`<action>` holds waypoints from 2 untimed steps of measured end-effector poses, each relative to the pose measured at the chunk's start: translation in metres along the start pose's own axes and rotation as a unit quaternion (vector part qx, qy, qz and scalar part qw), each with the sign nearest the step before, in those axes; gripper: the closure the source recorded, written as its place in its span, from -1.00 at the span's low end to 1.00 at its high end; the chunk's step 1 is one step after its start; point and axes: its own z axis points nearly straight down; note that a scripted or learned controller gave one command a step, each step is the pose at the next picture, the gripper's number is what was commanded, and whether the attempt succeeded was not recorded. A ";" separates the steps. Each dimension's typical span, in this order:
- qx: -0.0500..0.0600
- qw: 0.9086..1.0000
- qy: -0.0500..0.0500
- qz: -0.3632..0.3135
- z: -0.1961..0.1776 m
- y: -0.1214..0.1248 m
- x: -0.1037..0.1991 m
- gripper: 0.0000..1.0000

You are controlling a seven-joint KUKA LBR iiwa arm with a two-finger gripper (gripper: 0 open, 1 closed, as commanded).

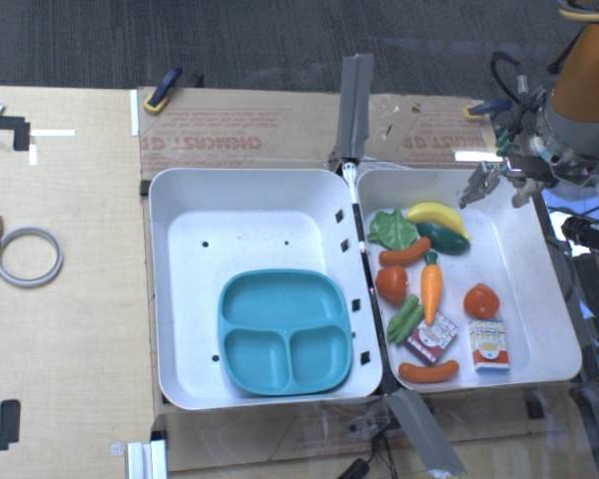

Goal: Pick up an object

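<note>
Two bins sit on the desk, and the fingers [491, 184], spread apart and pinching nothing, hang over the right bin's [551, 297] far edge, with the yellow banana [434, 215] just below-left of them among the other toy foods and the teal plate [285, 329] far left.

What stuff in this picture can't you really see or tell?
- Arm: cut off by the camera view's right and top edges.
- Claw: small and blurry, so open or shut is unclear.
- Juice box and red carton: print too small to read.
- Dark green vegetable: partly hidden behind the banana.
</note>
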 end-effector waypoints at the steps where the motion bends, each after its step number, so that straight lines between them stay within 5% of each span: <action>1: 0.001 0.999 0.000 -0.049 0.108 0.020 -0.007 -1.00; 2: -0.002 0.999 -0.001 -0.049 0.096 0.021 -0.007 1.00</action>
